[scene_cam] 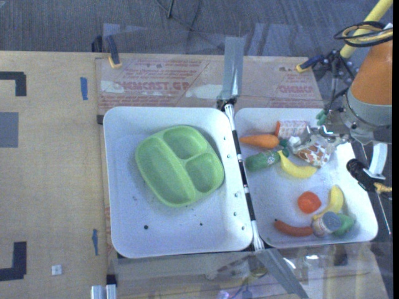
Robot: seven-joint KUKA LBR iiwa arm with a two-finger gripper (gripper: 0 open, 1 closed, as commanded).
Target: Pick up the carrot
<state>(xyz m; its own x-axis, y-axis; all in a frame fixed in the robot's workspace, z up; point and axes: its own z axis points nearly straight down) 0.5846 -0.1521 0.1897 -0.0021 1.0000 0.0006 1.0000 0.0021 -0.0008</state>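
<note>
Two white bins sit side by side. At the right bin's (368,226) far left corner lies the carrot (260,141), just beside a green vegetable (262,161) and a banana (297,169). Near that bin's far right edge hangs the gripper (324,131); whether it grasps anything, I cannot tell. A green plate (179,164) rests in the left bin (124,229).

one fixed camera looks down aslant on both white bins (124,229).
</note>
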